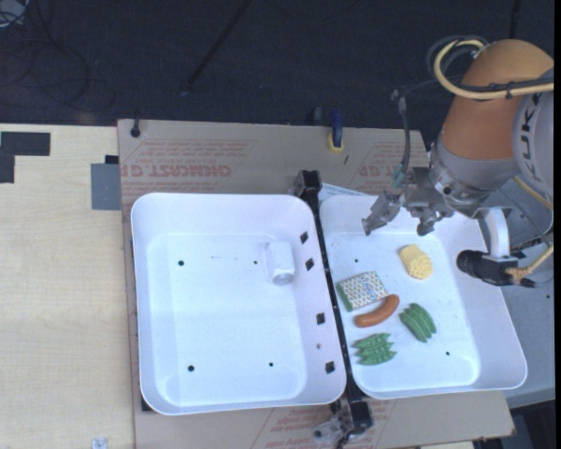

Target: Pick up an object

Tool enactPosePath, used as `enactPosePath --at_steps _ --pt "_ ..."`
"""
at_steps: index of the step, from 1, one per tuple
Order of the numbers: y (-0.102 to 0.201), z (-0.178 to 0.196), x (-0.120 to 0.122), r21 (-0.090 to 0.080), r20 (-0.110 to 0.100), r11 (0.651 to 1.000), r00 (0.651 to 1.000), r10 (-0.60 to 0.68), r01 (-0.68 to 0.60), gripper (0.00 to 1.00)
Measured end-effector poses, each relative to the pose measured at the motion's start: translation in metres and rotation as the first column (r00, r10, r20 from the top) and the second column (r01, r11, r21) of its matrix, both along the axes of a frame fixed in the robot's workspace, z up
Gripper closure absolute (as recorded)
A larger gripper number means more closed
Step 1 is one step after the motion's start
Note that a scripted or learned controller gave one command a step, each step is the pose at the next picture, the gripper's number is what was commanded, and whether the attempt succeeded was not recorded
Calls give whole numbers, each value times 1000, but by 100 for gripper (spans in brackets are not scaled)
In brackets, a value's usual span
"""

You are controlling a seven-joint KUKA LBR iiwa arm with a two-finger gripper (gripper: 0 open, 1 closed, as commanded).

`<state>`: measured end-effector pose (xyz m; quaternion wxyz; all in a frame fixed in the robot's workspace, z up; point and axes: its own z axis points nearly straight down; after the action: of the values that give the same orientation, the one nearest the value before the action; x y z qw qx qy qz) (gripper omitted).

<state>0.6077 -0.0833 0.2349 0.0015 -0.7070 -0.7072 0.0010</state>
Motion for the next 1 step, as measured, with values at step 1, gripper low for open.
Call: enactPosePath --at_steps 1 --pt "-20 -28 -61 0 -7 1000 1000 -4 4 0"
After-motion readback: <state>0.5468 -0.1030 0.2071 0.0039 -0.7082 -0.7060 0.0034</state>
